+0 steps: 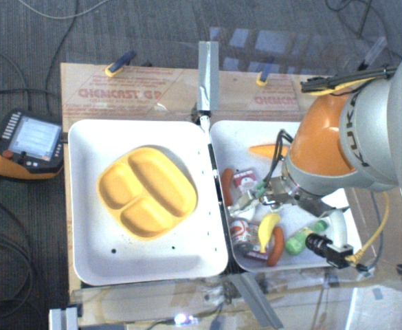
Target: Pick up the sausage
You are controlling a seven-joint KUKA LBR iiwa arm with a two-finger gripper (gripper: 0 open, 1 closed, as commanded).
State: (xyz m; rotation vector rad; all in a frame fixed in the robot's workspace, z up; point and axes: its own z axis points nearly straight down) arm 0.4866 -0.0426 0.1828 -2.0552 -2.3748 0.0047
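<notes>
Sausage [276, 246]: unpicked, lying near edge of right bin [222, 158], gripper [262, 192] above clutter, finger state indiscernible; grasp and lift remain.

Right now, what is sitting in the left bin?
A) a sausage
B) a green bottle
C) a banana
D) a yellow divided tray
D: the yellow divided tray lies alone in the left bin; the banana and sausage lie in the right bin.

"KUKA" on the arm [365, 126]
</notes>
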